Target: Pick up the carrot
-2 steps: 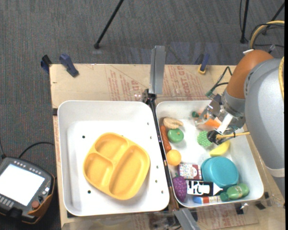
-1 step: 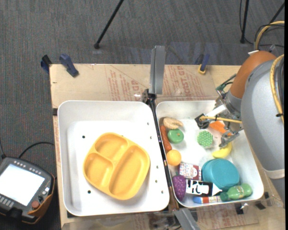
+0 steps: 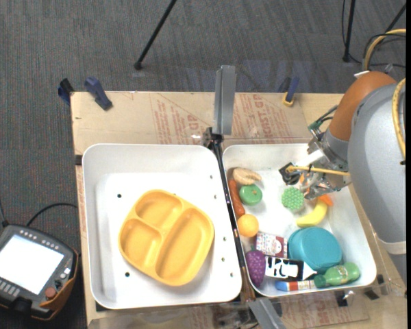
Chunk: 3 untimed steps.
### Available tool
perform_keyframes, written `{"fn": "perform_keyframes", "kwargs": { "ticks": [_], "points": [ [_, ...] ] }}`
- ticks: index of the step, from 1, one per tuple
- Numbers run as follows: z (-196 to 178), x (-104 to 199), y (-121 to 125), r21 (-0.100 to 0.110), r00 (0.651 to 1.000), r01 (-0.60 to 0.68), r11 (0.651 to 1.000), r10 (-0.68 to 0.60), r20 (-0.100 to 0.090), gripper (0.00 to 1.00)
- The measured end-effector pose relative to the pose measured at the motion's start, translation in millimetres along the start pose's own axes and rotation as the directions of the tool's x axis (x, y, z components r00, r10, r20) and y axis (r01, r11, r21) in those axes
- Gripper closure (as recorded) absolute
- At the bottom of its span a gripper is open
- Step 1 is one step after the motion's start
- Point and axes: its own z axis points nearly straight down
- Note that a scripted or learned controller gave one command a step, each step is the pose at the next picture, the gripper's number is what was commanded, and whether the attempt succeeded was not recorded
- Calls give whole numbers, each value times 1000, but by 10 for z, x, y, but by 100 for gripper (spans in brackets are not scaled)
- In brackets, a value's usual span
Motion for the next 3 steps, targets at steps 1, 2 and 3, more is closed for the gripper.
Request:
{"fn": "perform_keyframes", "kwargs": {
  "ticks": [1,2,3],
  "points": [
    [-852,-2,-284,-8,1000,-3,1000,3,-4,100],
    [-945,-724,-955,-6,1000,27,1000,-27,-1,100],
    [-246,-804,-551,-9,984,175,984,-175,-7,100]
  ]
}}
